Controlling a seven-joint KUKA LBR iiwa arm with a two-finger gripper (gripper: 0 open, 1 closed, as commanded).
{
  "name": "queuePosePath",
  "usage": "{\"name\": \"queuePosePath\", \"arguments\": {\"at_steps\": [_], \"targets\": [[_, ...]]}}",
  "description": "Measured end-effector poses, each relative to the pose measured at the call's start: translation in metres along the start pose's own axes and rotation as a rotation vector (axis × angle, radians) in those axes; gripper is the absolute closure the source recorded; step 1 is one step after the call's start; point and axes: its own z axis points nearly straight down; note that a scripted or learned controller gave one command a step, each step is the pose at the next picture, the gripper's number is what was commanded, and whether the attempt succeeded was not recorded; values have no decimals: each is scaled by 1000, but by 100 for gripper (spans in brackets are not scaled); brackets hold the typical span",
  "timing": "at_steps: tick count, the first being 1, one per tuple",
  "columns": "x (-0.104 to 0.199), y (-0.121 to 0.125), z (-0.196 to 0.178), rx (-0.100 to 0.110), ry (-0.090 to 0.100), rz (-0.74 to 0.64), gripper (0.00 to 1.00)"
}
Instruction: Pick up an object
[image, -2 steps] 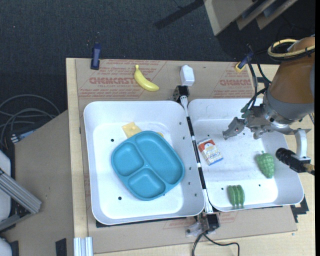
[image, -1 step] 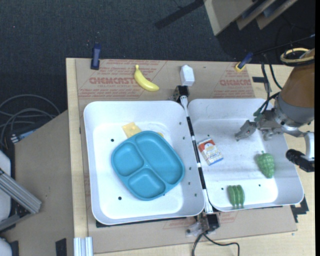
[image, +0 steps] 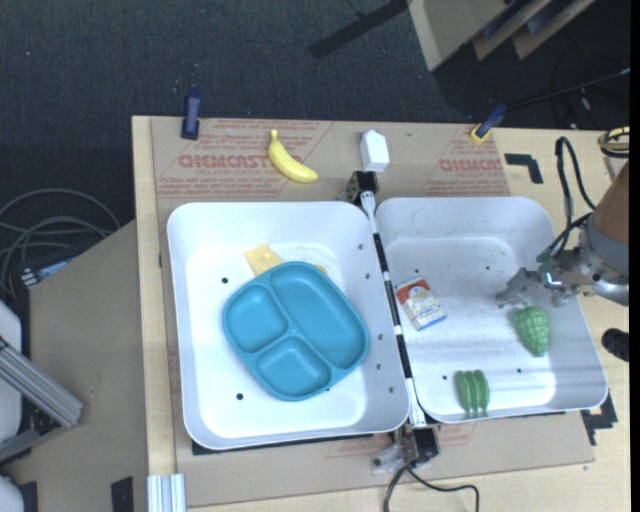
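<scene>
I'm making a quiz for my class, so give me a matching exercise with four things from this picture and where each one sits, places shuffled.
Things:
1. banana
2. blue tray
3. small card box
4. yellow piece

Places:
A. in the right bin, near the divider
B. on the bench, beyond the left bin
C. middle of the left bin
D. left bin, tucked at the tray's far edge

Pairs: 1-B, 2-C, 3-A, 4-D

Beyond my bins, a banana lies on the counter; grey cables coil on the floor left.
</scene>
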Motion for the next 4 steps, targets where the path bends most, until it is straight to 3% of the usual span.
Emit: {"name": "queuePosePath", "arguments": {"at_steps": [1, 2, 3, 4], "targets": [[0, -17, 52, 2, 4, -2, 0], [-2, -16, 41, -2, 0, -1, 100], [80, 43, 26, -4, 0, -3, 100], [145, 22, -49, -3, 0, -3, 100]]}}
